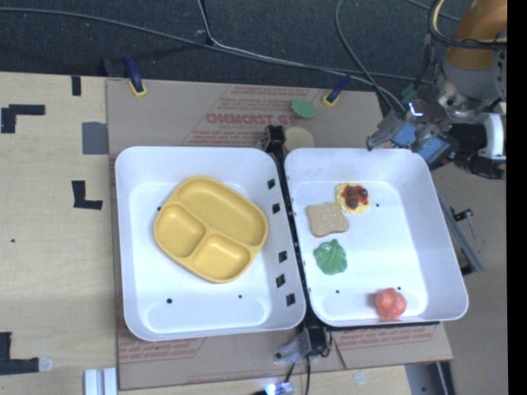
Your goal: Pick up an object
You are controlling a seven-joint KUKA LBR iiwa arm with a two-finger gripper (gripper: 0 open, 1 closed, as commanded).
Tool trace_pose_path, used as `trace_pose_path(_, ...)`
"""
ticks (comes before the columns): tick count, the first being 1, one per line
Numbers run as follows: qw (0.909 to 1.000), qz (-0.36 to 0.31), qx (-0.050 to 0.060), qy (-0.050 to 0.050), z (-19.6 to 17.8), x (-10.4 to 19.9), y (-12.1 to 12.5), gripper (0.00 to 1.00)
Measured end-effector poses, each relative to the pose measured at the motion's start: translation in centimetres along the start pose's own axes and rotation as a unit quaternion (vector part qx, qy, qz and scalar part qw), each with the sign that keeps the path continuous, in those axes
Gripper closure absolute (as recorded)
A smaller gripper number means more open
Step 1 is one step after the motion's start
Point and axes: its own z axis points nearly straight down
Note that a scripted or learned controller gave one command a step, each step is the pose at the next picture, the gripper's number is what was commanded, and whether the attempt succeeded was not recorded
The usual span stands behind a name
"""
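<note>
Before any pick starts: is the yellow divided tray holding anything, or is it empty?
Empty. The yellow tray lies flat in the left bin, all three compartments bare yellow.

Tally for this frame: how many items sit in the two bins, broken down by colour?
Yellow: 2, the divided tray in the left bin and the red-topped piece in the right bin
Tan: 1, toast slice
Green: 1, leafy piece
Red-orange: 1, round piece
Total: 5

The arm (473,23) runs off the top right corner, and the pincer's (387,134) fingers are too blurred to read.
</note>
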Motion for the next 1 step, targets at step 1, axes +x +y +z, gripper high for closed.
trace_pose_path(1, 1.0000, -0.002, -0.006, -0.001, -0.81, 0.05, 0.22, 0.00)
